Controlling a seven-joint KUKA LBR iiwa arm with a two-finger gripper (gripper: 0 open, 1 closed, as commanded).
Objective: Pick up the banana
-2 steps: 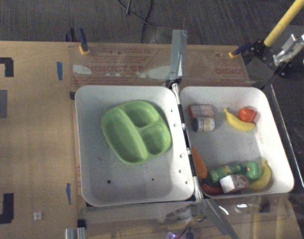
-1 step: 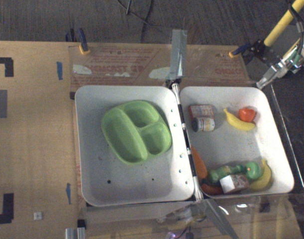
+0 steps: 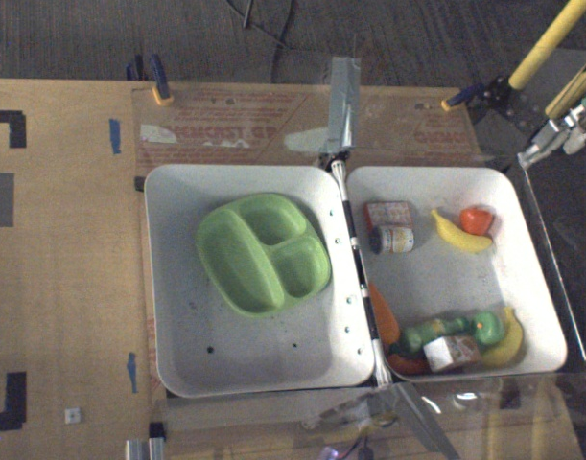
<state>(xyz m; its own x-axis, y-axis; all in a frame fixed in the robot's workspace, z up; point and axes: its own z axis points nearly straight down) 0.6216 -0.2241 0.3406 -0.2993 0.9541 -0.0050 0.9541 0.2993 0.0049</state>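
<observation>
A small yellow banana [image 3: 458, 234] lies in the back half of the right bin [image 3: 532, 257], its far end touching a red-orange fruit [image 3: 477, 219]. A second, larger banana [image 3: 509, 340] curves along the near right corner of the same bin, pressed against a green bottle [image 3: 453, 331]. Both bananas lie flat on the bin floor.
In the right bin, a small can [image 3: 395, 240] and a brown box [image 3: 387, 214] sit at the back left, with a carrot [image 3: 385, 315], a red item [image 3: 405, 363] and a white carton [image 3: 451, 354] near the front. The left bin [image 3: 177, 343] holds a green divided plate [image 3: 264, 252]. Yellow-handled clamps [image 3: 551, 36] stand at the back right.
</observation>
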